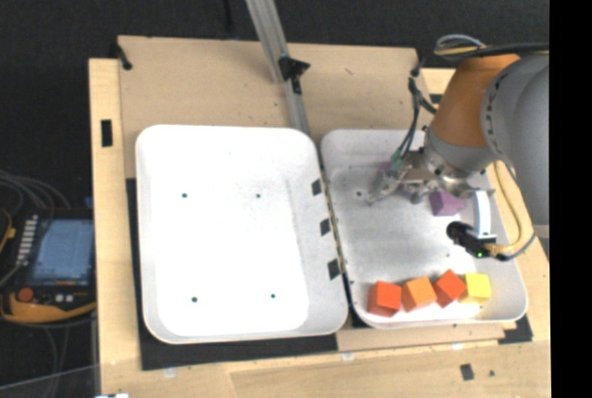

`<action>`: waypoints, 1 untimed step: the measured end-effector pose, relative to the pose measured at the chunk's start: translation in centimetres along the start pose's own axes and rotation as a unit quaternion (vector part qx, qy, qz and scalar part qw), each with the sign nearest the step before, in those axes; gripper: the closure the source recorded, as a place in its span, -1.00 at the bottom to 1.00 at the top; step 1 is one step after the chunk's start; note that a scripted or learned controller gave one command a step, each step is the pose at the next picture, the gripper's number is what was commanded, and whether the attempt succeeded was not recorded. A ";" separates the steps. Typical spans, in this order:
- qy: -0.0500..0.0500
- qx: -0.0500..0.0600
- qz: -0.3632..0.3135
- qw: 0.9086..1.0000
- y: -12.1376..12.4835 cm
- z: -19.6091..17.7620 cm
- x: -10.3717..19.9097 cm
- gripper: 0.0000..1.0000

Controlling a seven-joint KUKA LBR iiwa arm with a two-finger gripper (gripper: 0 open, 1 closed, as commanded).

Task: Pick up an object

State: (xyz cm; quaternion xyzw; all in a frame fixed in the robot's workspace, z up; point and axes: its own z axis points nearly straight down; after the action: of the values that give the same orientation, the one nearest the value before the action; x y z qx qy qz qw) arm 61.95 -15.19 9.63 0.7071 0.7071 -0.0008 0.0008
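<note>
Gripper (388, 186) state cannot be told; four blocks are counted at 5 o'clock: three orange (385, 297) (419, 292) (450, 286), one yellow (478, 285).

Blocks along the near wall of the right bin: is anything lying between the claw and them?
Nothing visible does. The claw hangs over the far part of the right bin, and bare white floor separates it from the row of blocks. A purple block sits by the wrist, off that path.

Tan wooden bench (213, 86) bearing two white bins (227, 230) (370, 165) side by side.
</note>
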 end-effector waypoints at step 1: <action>0.000 -0.003 0.002 1.000 0.1 -1.3 -0.1 1.00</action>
State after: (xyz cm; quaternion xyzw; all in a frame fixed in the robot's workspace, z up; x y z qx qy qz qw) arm 62.07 -15.31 10.92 0.7087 0.7055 0.0011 0.0027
